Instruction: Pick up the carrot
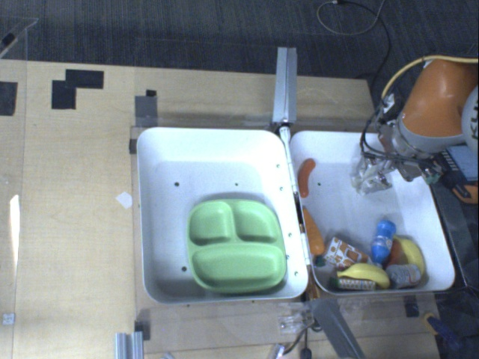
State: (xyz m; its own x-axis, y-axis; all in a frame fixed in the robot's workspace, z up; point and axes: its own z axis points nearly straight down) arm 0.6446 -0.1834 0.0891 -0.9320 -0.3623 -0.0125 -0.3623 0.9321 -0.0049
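Nearby, no legible txt; carrot [313, 234] by patterned carton [345, 253].

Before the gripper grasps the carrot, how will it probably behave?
The carrot looks stiff and tapered, so it may slip toward its thin end. It is round, so it could roll. It lies against the bin wall, which probably leaves little finger room.
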